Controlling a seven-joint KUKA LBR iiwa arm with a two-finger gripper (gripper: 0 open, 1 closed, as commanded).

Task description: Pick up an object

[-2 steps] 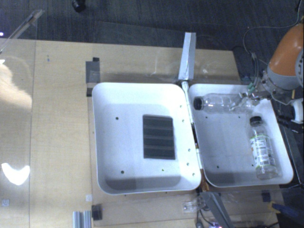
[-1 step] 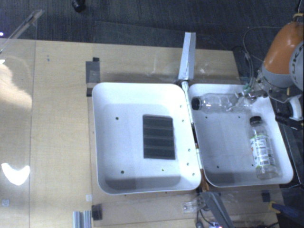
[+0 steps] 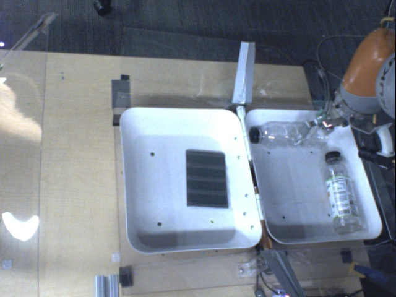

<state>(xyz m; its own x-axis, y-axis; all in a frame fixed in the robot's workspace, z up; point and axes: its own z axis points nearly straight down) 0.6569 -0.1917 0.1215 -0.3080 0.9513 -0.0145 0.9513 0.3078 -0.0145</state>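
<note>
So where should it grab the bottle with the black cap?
Probably around the middle of the bottle with the black cap, coming straight down from above. It lies flat in the right bin, cap toward the back, so fingers should close across its narrow width, not along its length.

Ribbed mat in left bin, two bottles in right bin

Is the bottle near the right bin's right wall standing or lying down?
Lying down: the bottle rests lengthwise on the right bin floor, dark cap toward the back.
</note>
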